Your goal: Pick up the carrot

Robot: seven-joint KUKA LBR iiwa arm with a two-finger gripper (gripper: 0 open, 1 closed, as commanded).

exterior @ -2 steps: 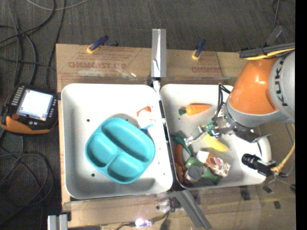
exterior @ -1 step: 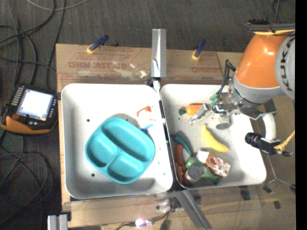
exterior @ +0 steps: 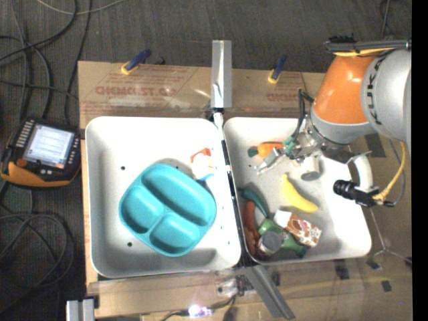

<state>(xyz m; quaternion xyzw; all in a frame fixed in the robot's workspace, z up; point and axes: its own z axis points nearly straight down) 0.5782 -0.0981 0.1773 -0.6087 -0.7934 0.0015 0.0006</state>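
The carrot [exterior: 269, 148] lies just left of the pincer [exterior: 292, 148], long axis left-right (whether the pincer grips it, I cannot tell).

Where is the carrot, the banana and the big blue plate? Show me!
carrot [exterior: 269, 148], camera view, middle of its orange body in the right bin.
banana [exterior: 296, 197], camera view, middle of the yellow curve.
blue plate [exterior: 175, 199], camera view, ridge between its compartments, left bin.
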